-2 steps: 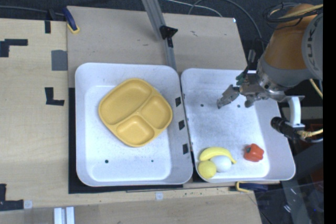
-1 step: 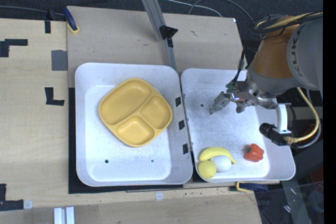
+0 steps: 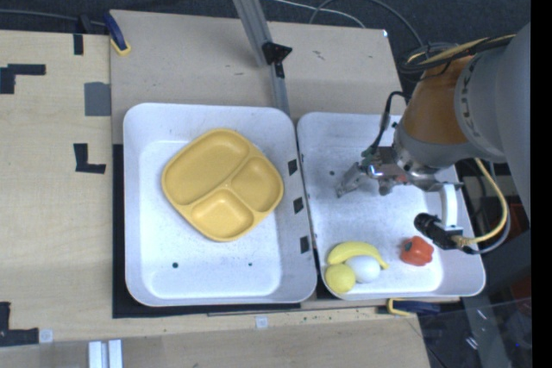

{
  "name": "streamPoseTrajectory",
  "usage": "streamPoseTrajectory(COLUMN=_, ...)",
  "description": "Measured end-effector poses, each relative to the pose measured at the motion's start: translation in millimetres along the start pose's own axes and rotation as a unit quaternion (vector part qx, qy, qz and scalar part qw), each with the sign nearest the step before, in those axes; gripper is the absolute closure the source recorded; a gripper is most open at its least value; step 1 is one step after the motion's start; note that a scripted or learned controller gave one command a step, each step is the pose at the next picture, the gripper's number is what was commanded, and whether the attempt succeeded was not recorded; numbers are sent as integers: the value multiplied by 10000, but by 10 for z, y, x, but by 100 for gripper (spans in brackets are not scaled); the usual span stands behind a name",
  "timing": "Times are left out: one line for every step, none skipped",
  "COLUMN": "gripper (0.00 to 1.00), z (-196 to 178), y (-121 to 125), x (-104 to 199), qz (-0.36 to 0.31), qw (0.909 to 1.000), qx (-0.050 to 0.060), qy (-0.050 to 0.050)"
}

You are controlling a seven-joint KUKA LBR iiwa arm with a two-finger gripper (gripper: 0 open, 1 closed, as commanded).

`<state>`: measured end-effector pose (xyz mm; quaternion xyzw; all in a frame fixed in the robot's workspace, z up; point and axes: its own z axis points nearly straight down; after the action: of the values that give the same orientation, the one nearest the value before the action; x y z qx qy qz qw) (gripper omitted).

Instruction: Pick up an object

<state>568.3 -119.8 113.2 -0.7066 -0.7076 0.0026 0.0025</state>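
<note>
Yellow divided plate (image 3: 222,184) in a white bin (image 3: 138,185); yellow banana (image 3: 355,252), white egg (image 3: 367,270), red pepper (image 3: 417,251)

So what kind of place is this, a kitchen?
Probably a robot lab, not a kitchen: a robot arm reaches over two white bins on a taped-up bench, and the banana and plate look like plastic toys.

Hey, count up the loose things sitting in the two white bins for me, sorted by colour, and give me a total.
Yellow: 3, the yellow plastic divided plate, the yellow banana and the yellow round lemon-like fruit
White: 1, the white egg-shaped object
Red: 1, the red pepper-like toy
Total: 5
</note>
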Motion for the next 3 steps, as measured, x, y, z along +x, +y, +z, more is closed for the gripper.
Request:
streamPoseTrajectory(gripper=100, z=-125, y=10, x=11, qz=-7, qw=10000, qx=-18, qy=6)
streamPoseTrajectory(gripper=100, z=-590, y=-45, x=81, qz=-5, qw=10000, qx=-46, qy=1)
streamPoseTrajectory(gripper=100, z=-1020, y=-34, x=47, qz=-2, qw=10000, qx=-54, qy=-3)
